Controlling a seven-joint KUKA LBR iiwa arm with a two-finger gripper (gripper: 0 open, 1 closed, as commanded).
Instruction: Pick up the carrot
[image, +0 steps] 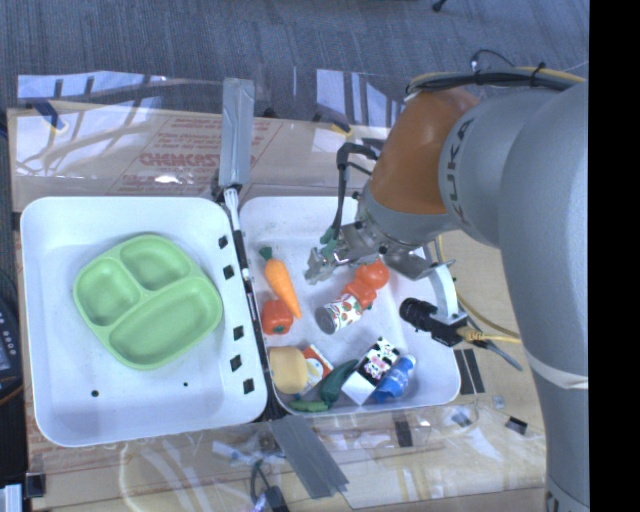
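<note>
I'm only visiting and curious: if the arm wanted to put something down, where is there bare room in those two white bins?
The left bin has bare floor all around the green divided plate, widest along its near edge. In the right bin, only the far strip above the carrot is bare. Its near half is crowded with toys, and the gripper hangs over the middle.
</note>
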